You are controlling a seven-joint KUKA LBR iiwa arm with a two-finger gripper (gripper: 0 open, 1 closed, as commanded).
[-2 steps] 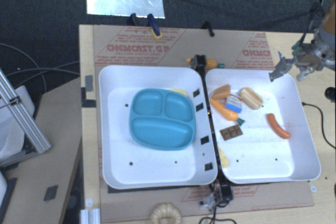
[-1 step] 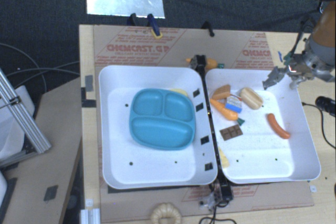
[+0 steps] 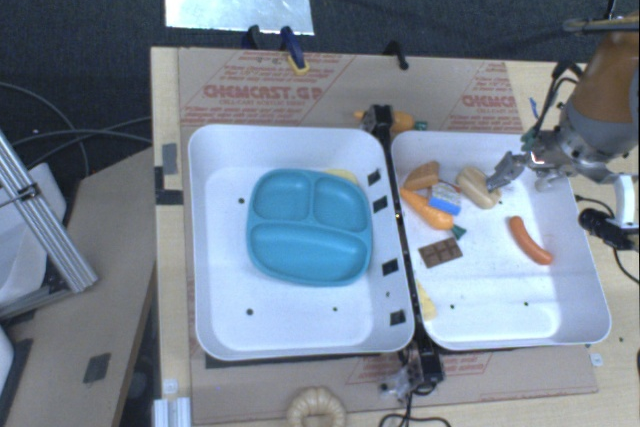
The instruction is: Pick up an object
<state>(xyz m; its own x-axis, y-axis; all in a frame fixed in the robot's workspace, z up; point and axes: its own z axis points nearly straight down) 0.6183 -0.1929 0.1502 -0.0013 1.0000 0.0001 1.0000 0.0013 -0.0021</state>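
- bread roll (image 3: 476,187): pale, oblong toy loaf lying in the right bin (image 3: 520,320), toward its far middle, just beside the gripper (image 3: 503,172); judged the likeliest target, as it is the item nearest the fingertips.
- step in hand: the approach. the gripper hangs at the roll's right end, and nothing is seen held between its fingers; no object is lifted.
- finger state: the tips are small and blurred against the roll, so whether they stand parted or closed cannot be told.
- long axis of the roll: it runs from upper left to lower right in the camera view, with the lower-right end pointing toward the gripper.
- next move, as a judgement: the fingers would need to straddle the roll across its short width, at right angles to that axis, then close and rise; a grip taken at the very end risks the roll slipping out.
- neighbours: a tan roll (image 3: 421,176) and an orange carrot (image 3: 431,209) with a small blue piece (image 3: 445,204) lie just left of the target, close enough to be nudged; a chocolate bar (image 3: 440,252) lies nearer the front; a sausage (image 3: 529,241) lies apart, to the right.
- left bin (image 3: 215,245): holds a blue divided plate (image 3: 309,225), well apart from the working area.
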